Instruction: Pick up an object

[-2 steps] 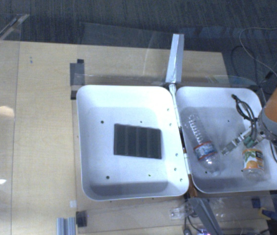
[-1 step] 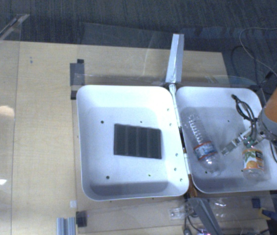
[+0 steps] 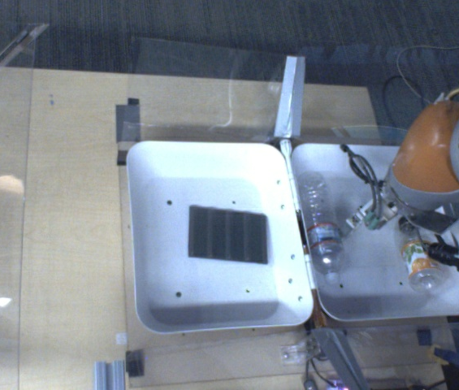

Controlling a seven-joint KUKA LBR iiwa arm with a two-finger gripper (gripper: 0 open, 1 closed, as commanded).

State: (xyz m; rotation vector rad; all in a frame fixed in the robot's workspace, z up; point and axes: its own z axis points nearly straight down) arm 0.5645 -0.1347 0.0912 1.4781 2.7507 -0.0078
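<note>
The grey arm [image 3: 444,157], its orange band rising toward the lens, reaches in at 3 o'clock over the right bin [image 3: 375,303], one of two shallow white bins on a wooden bench [image 3: 58,242]. Its gripper [image 3: 372,214] hangs low near the middle of that bin, amid loose black cables; whether it is open or closed cannot be told from this angle, and nothing can be seen held in it.

Two candidates lie in the right bin. A clear bottle [image 3: 320,222] rests lengthwise along the bin's left wall, at 9 o'clock from the gripper, close by but apart from it. A smaller bottle with an orange and green label [image 3: 417,264] lies at about 4 o'clock from the gripper, partly under the arm's wrist and also apart from it. In the left bin [image 3: 152,218], well away at 9 o'clock, a dark ridged pad [image 3: 227,235] lies flat in the middle.

The pick appears to be at the approach stage: the gripper is down among the objects with no grasp evident. The clear bottle looks the likelier target. The next move probably calls for a short shift toward 9 o'clock, lining up across the bottle's narrow width before closing. A smooth round bottle may roll or slip away.
</note>
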